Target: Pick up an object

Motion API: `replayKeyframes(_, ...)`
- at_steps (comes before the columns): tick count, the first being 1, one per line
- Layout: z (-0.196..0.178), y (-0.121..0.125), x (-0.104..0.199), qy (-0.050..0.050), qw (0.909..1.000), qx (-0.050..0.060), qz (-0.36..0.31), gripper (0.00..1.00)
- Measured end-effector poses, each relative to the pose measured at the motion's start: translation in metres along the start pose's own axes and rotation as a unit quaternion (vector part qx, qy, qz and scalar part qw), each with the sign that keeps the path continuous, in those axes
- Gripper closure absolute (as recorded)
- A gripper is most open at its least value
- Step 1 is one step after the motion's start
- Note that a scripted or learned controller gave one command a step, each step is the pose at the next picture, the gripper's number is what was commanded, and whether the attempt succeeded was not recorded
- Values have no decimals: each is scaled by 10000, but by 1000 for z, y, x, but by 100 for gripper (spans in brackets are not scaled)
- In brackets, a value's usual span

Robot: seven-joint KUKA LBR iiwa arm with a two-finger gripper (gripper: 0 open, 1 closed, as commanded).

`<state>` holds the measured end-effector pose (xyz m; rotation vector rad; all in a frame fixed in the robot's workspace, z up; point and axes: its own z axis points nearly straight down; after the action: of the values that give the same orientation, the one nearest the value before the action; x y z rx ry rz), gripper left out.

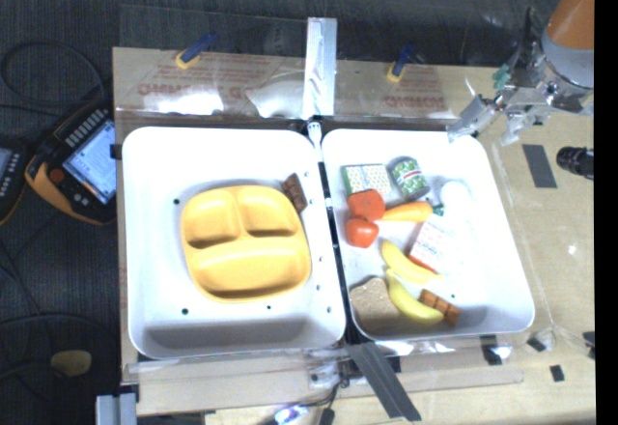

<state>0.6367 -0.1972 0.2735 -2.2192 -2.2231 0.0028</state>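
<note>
- Bread (372,298) lies at the near edge of the right bin (502,249), with a banana (410,283) just beside it, curving toward the bin's middle.
- Further back from the banana sit two tomatoes (363,217), a carrot (407,212), a small white carton (432,243), a green box (365,179) and a green can (408,177).
- Left of that bin, the other bin (145,249) holds a yellow tray (245,240), a brown piece (294,191) touching its back corner.
- Beyond the right bin's far right corner hovers the gripper (488,114), outside the rim, above the bench and well apart from every object.
- Its arm (572,17) is cut off at the frame's top right, orange band showing.
- Whether the fingers are apart or together I cannot tell; nothing shows between them.
</note>
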Motion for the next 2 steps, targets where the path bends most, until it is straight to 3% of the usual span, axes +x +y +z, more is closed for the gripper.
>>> replayKeyframes(1, 168, 14, 45, -2, 9984, -22, -565, 0)
replayKeyframes(2, 158, 14, 46, 8, 9984, -22, -573, 100)
